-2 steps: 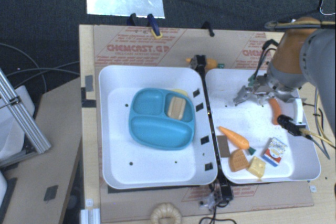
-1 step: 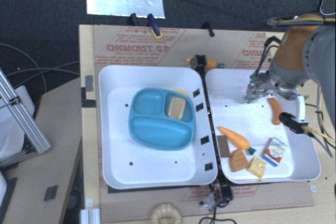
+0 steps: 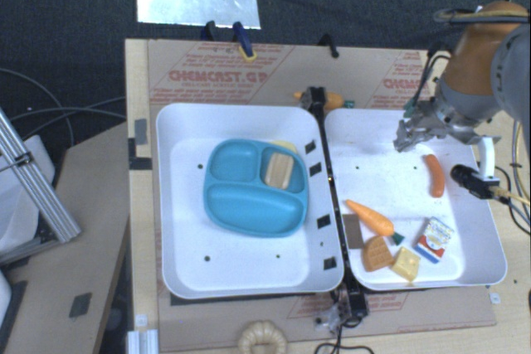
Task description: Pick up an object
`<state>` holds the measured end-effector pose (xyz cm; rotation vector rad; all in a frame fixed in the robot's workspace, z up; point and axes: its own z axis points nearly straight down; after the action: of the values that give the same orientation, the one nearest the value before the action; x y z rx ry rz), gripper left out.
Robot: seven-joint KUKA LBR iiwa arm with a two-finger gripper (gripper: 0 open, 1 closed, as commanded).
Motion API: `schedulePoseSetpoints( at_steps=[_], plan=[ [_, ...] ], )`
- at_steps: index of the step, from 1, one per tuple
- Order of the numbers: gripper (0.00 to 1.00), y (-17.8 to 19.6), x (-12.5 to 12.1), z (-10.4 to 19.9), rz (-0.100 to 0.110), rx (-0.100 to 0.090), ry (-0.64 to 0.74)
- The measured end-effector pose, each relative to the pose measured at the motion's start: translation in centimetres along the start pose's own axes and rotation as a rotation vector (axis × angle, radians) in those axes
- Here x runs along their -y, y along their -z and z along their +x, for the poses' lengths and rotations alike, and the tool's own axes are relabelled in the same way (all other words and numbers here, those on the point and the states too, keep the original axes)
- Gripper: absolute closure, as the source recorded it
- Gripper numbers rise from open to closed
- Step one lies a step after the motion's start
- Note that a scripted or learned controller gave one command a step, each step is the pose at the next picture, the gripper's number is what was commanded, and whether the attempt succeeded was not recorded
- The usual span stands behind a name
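Here the hand (image 3: pixel 412 137) hovers above the right bin (image 3: pixel 489 261)

A divided plate (image 3: pixel 249 199) lies in the left bin (image 3: pixel 178 178); a carrot (image 3: pixel 370 217) lies in the right bin (image 3: pixel 485 257).

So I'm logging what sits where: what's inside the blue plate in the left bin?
The blue plate holds a tan bread-like piece in its upper right compartment, with something pale yellow peeking out behind it, mostly covered. The other compartments look bare.
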<state>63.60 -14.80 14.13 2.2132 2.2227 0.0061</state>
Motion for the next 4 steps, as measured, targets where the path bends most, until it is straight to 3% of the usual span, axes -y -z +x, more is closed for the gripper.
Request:
schedulePoseSetpoints(
  at_steps=[1, 2, 3, 4],
  plan=[
    [1.0, 5.7, -1.0, -0.8, -0.002, 0.001, 0.0],
    [1.0, 8.6, -1.1, -0.8, 0.001, 0.0, 0.001],
    [1.0, 9.5, 2.8, 3.0, 0.006, -0.002, 0.003],
    [1.0, 8.2, 6.5, 7.0, 0.009, -0.003, 0.004]
  ],
)
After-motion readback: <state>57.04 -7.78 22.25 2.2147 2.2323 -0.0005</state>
